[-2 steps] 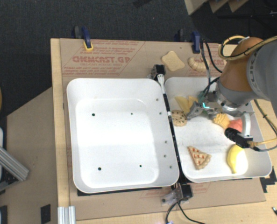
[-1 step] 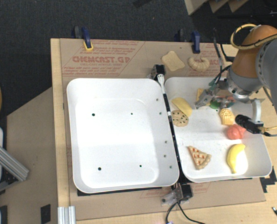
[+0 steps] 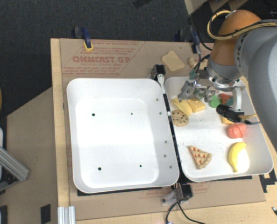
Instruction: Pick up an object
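Note:
My gripper [image 3: 195, 93] hangs low over the far left part of the right bin [image 3: 259, 164], open, with its fingers straddling the top of a yellow cheese wedge [image 3: 190, 107]. Nothing is lifted between them. A brown cookie [image 3: 179, 118] lies just in front of the cheese by the bin's left wall. A green piece [image 3: 215, 100] and a red piece [image 3: 226, 98] sit right of the gripper, partly hidden by the wrist. Nearer the front lie a pink-red fruit [image 3: 236, 130], a banana [image 3: 237, 156] and a pizza slice [image 3: 200, 157].
The left bin [image 3: 77, 139] is a white tray beside the right one, sharing a middle wall. A slice of bread [image 3: 173, 60] and a small pale item [image 3: 193, 60] lie on the board behind the bins. The arm fills the upper right.

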Robot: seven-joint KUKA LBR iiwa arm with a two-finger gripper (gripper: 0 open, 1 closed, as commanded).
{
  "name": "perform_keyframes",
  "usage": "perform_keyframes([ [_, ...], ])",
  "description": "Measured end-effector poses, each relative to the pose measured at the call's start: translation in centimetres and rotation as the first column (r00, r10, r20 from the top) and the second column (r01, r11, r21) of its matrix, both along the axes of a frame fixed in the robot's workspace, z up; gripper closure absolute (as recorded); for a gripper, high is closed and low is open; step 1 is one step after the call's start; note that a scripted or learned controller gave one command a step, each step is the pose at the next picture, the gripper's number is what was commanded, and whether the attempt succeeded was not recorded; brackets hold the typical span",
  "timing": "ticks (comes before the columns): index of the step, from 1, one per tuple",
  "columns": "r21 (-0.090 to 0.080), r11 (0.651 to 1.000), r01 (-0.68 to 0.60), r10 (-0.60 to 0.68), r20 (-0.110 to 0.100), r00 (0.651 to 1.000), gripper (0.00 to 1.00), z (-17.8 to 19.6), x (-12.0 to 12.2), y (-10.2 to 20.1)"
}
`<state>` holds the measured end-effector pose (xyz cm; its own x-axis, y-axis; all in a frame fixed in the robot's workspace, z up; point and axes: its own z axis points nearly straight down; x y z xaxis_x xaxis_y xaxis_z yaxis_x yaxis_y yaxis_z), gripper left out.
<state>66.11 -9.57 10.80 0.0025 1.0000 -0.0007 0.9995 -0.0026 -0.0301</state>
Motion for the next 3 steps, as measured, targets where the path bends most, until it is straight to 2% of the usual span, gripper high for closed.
perform_keyframes([
  [1,-0.004,1.000,0.012,-0.012,-0.008,1.000,0.00,-2.3,-0.2,-0.5],
  [2,0.005,1.000,0.007,-0.007,0.001,1.000,0.00,-2.4,0.0,-3.5],
  [3,0.000,1.000,0.004,-0.004,-0.008,1.000,1.00,-1.8,-0.3,-3.6],
])
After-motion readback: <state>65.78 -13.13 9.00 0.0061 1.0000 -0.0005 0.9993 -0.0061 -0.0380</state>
